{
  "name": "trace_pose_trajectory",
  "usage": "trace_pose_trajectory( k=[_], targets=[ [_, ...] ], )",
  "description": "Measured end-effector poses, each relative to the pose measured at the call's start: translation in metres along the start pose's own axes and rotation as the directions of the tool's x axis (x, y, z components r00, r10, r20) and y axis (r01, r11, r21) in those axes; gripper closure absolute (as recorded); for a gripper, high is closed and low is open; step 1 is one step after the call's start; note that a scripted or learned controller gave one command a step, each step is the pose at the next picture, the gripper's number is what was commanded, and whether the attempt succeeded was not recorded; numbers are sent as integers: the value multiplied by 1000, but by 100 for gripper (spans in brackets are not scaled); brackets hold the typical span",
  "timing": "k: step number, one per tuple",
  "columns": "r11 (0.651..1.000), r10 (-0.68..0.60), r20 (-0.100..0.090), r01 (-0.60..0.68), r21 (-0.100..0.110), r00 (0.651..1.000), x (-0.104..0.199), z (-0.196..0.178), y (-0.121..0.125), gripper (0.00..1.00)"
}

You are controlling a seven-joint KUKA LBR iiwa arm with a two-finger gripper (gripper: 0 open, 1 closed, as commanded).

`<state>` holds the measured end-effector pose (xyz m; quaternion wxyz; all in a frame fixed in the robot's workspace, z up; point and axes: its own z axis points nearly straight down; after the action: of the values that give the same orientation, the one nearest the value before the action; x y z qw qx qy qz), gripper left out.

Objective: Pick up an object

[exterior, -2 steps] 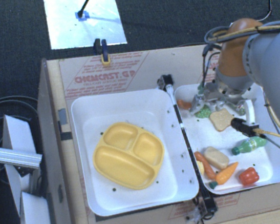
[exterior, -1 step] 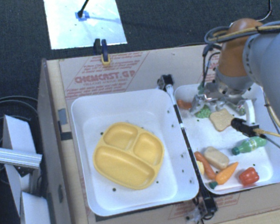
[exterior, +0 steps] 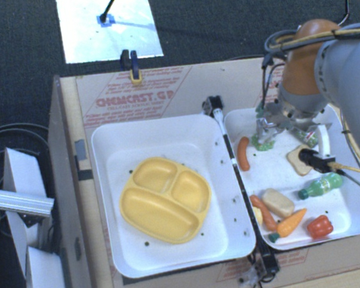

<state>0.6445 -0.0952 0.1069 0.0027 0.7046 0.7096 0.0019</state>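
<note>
The gripper (exterior: 266, 134) is down low in the bin (exterior: 358, 205) closest to the arm (exterior: 350, 76). It is right over a small green toy (exterior: 260, 144) at the far end of that bin. I cannot tell if the gripper is open or closed. I also cannot tell if it has the green toy or is just touching it.

That bin has lots of play food in it. Just beside the green toy, by the wall between the 2 bins, lies a red-orange sausage (exterior: 242, 153). On the other side, a bit nearer to me, lies a slice of toast (exterior: 296, 160). Nearer still is a green bottle (exterior: 320, 186), lying on its side. At the near end sit a pale bread roll (exterior: 278, 201), a carrot (exterior: 291, 223) and a red pepper (exterior: 319, 226). The carrot touches the bread roll. A 2nd red-orange piece (exterior: 259, 203) lies beside the bread roll, close to the middle wall.

The other bin (exterior: 121, 148) holds 1 thing, a yellow plate (exterior: 166, 200) with 3 parts. It lies flat in the middle of its bin.

Both white bins sit side by side on brown cardboard (exterior: 159, 86) with red letters on it. A blue clamp (exterior: 130, 60) is at the far edge of the cardboard.
</note>
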Motion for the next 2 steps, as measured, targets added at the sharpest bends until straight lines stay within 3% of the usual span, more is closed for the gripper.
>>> trace_pose_trajectory(
  k=[1,2],
  targets=[
    [1000,6,1,-6,3,1000,-64,-58,-52,100],
    [1000,3,-3,-3,6,1000,35,-78,-96,100]
  ],
)
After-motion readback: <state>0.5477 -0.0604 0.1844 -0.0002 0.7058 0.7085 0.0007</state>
